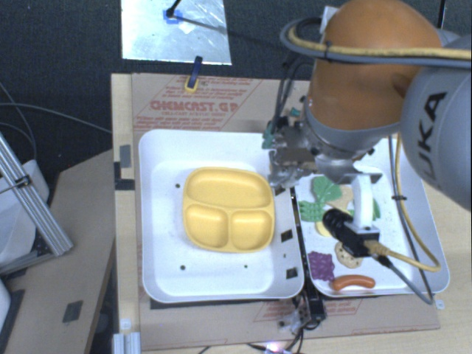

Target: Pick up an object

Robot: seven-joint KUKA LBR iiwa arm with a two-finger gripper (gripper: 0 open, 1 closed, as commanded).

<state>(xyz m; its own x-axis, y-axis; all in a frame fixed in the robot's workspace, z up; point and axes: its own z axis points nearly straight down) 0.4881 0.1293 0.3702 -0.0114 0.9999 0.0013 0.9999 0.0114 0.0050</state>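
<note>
Your gripper sits by the yellow tray's far corner; grip unreadable. It may snag the bin wall.

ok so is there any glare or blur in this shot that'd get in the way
In the camera view: bright glare on the shiny sheet at top; the orange band of the arm looms large and soft, close to the lens; the yellow tray and the white bins are evenly lit and sharp enough; the toy food in the right bin is partly hidden by the arm.
</note>
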